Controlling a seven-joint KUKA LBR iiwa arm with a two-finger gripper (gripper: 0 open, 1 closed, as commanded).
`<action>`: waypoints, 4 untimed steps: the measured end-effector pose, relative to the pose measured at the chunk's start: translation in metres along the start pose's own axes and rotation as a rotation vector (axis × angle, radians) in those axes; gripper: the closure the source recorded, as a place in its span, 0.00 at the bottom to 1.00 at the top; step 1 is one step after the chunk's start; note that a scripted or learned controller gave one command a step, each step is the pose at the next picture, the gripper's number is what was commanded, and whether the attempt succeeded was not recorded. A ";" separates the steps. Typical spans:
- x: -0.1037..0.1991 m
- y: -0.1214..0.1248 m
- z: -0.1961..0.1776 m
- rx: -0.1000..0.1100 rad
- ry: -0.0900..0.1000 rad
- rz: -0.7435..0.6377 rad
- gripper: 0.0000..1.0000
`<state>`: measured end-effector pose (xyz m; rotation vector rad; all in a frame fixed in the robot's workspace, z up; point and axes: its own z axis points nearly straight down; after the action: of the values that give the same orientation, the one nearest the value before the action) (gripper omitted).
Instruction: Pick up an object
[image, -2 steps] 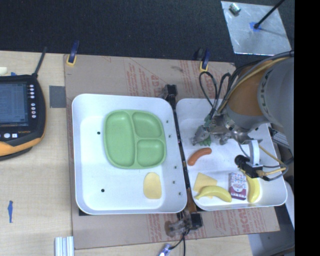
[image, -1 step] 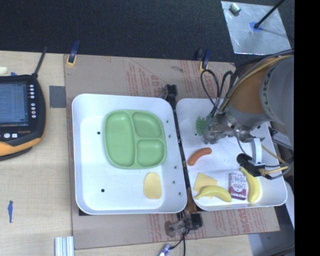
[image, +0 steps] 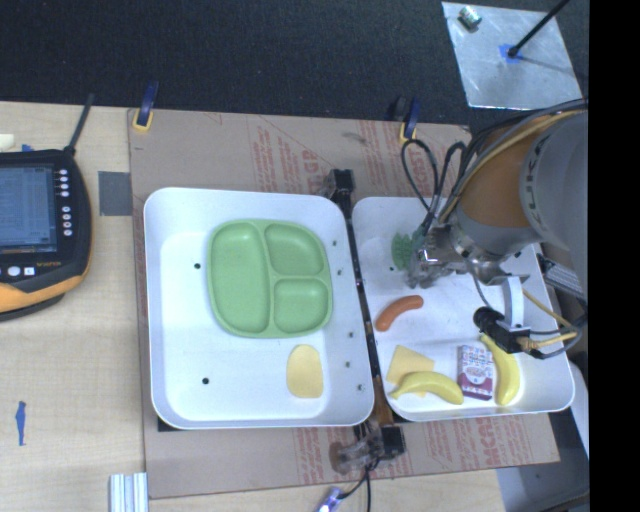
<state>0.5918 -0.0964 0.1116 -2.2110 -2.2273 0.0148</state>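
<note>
Grey arm with orange band reaching in from right, low over far part of right shallow white bin (image: 560, 400). Two-finger gripper (image: 428, 252) just beside small green leafy object (image: 403, 247), likely target given approach; touching or apart unclear. Grip state hidden by wrist, cannot tell. Nearer in same bin: orange sausage-shaped piece (image: 398, 311), yellow wedge (image: 408, 362), yellow plastic banana (image: 432, 387), small red-white packet (image: 476, 372). Left shallow white bin (image: 170, 300): green compartment plate (image: 268, 277), pale yellow oval piece (image: 305, 370).

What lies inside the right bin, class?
The right bin holds a sausage, cheese wedge, two bananas, a small packet and something green. The arm covers its far corner.
</note>
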 end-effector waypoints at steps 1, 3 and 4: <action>-0.014 0.065 0.017 -0.008 0.004 0.003 0.00; -0.117 0.064 0.019 -0.008 0.004 0.005 0.00; -0.081 0.064 -0.117 -0.010 0.004 0.003 0.00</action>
<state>0.6572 -0.1760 0.2279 -2.2175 -2.2272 -0.0004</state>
